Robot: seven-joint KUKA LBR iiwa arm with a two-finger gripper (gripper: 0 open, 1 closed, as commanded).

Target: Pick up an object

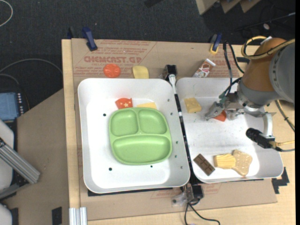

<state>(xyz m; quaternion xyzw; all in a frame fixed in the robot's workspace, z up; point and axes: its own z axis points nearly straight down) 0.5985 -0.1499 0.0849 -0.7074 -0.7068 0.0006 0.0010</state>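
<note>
- Red piece point(220, 117) lies in the right bin point(206, 139), upper part, touching the tool point(216, 112) tips.
- Tool state: cannot tell, released or clenched; wrist hides it.
- Risk: off-centre contact could push the piece aside.
- Risk: yellow block point(192, 105) nearby could get bumped.

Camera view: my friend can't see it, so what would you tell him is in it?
A grey robot arm's gripper is low in the right white bin, touching a small red object. The left bin holds a green divided plate.
</note>
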